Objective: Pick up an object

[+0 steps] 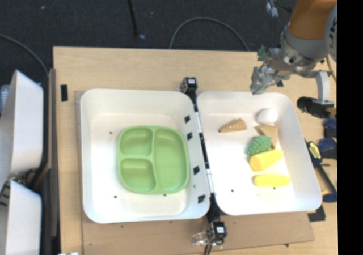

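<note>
Though the right white bin (pixel 300 191) holds several candidates, order near to far: long yellow plastic piece (pixel 271 180), yellow corn-like piece (pixel 265 159), knobbly green toy vegetable (pixel 258 144), tan wedge (pixel 233 126), small white egg-shaped object (pixel 266 115). Grey two-finger gripper (pixel 262 85) hangs above the bin's far rim; nothing visibly held, jaw opening cannot be told. The egg lies nearest, just in front.

No legible text, label or number anywhere.
</note>
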